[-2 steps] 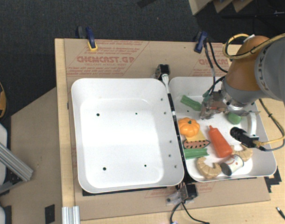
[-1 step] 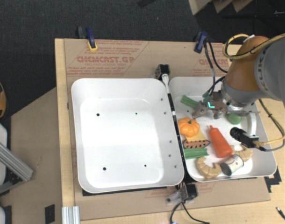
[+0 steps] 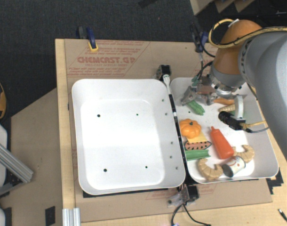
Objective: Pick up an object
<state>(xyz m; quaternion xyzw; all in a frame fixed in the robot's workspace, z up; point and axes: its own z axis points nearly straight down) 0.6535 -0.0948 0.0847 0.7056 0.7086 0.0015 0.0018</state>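
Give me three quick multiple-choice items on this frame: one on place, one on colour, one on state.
1. Where do the toy objects lie?
A. left bin
B. right bin
C. bare bench

2. What colour is the bottle-shaped toy near the right bin's middle?
A. blue
B. white
C. orange-red

3. Where is the gripper?
A. low over the right bin's far end
B. over the left bin
C. off the bench, on the floor

Answers:
1 B: the pumpkin and the rest sit in the right bin.
2 C: the bottle is orange-red.
3 A: the gripper is down by the green pod at that bin's far end.
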